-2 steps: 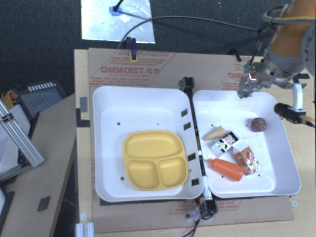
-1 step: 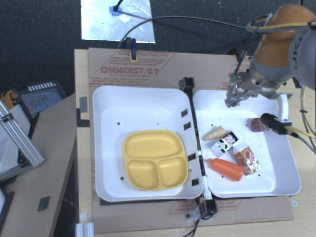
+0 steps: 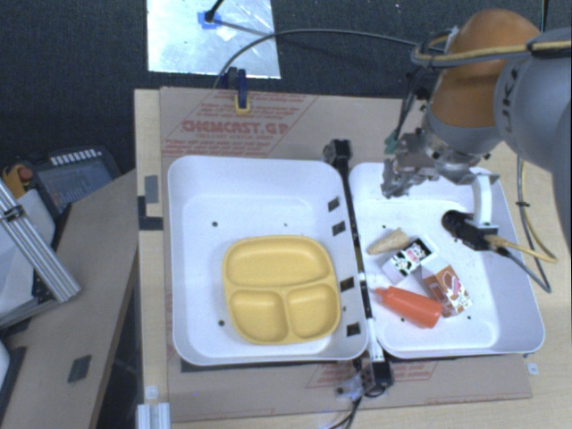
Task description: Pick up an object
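We see the arm (image 3: 523,96) reaching in from the right, its orange band bulging above the wrist, which bends down and leftward. The gripper (image 3: 399,184) hangs over the far left corner of the right bin (image 3: 523,333), above bare white floor. We cannot tell whether it is spread or closed, and we see nothing in its grasp.

The things to pick lie nearer the front of that bin, apart from the gripper: a pale wedge (image 3: 388,239), just beside it a small printed box (image 3: 409,257), then an orange packet (image 3: 447,291) and a red-orange tube (image 3: 411,305) lying on its side.

The left bin (image 3: 192,231) holds a yellow divided tray (image 3: 281,289). Both bins sit on a cardboard sheet (image 3: 295,119) with red print, on a pale bench. Beyond it we see dark carpet (image 3: 71,61) and a silvery sheet (image 3: 210,21). At the left stand a keypad device (image 3: 76,175) and an aluminium rail (image 3: 36,250).
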Controlling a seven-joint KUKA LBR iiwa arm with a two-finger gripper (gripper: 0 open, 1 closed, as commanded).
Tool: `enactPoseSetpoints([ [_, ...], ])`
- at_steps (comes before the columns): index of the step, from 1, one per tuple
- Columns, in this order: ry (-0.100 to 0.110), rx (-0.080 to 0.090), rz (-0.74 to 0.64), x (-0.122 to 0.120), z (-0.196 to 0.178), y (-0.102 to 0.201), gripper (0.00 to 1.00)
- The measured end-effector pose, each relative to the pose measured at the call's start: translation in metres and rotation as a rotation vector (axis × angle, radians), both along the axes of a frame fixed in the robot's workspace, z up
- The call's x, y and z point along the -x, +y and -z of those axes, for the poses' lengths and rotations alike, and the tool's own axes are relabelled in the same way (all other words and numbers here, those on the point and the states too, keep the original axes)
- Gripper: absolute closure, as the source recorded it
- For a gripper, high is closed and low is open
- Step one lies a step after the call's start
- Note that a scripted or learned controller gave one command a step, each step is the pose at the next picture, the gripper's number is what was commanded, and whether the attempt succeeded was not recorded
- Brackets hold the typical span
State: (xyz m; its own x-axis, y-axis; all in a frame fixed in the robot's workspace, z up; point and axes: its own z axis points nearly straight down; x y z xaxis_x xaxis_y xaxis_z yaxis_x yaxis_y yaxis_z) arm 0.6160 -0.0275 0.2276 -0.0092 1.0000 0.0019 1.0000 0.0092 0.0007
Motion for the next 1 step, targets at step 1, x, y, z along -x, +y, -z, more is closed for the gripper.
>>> enactPoseSetpoints([
  [1, 0.003, 0.0, 0.0, 0.0226, 0.0111, 0.05, 1.0],
])
